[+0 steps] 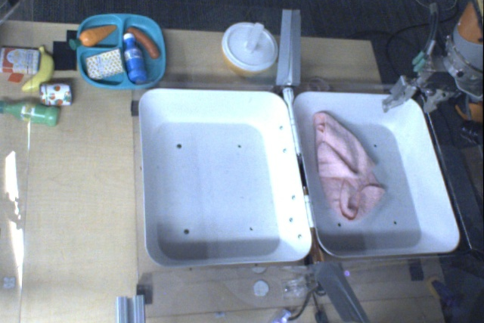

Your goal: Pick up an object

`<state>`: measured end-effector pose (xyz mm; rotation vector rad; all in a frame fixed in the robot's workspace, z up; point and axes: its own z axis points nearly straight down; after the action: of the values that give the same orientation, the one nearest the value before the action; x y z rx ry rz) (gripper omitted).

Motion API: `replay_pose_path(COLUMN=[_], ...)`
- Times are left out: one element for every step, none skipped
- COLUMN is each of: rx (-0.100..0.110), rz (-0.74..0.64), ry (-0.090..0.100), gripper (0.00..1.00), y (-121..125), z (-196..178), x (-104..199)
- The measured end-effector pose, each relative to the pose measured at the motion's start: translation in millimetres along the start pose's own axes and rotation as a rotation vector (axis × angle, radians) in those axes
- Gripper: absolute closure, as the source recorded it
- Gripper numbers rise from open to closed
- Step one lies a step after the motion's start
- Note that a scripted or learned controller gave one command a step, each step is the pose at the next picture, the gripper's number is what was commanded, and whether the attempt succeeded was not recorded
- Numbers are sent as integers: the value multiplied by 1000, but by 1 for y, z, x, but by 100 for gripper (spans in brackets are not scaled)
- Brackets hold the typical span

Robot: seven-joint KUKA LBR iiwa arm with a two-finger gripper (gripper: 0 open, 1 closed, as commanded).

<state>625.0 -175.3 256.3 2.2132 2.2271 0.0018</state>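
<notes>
Bottom edge of frame: some clear and metal hardware between the two bins, blurry, can't make out what it is. Right bin holds a pink cloth, crumpled, lying left of centre in the bin, long axis running top to bottom, lower end bunched into a loop. Left bin shows just its white floor with a few small dark dots. Gripper sits at the upper right, over the top right corner of the right bin, well apart from the cloth. It's small and cluttered with cables at that angle; whether it's spread or closed, can't tell. Nothing visible in it. The arm is cut off by the right frame edge.

Upper left on the bench: blue divided tray with toy food, partly hard to identify. Left of it a banana, a small can, a green bottle, cut off at the frame edge. White lidded cup top centre, beside a grey metal bar.
</notes>
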Motion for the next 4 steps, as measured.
replay_pose_path(rx=[2,-10,-12,-20], rz=[-56,-266,-322,-324], ry=[1,-1,-4,-3], gripper=[0,0,0,100], y=[17,-18,-14,-11], z=[125,166,166,153], x=[38,68,86,88])
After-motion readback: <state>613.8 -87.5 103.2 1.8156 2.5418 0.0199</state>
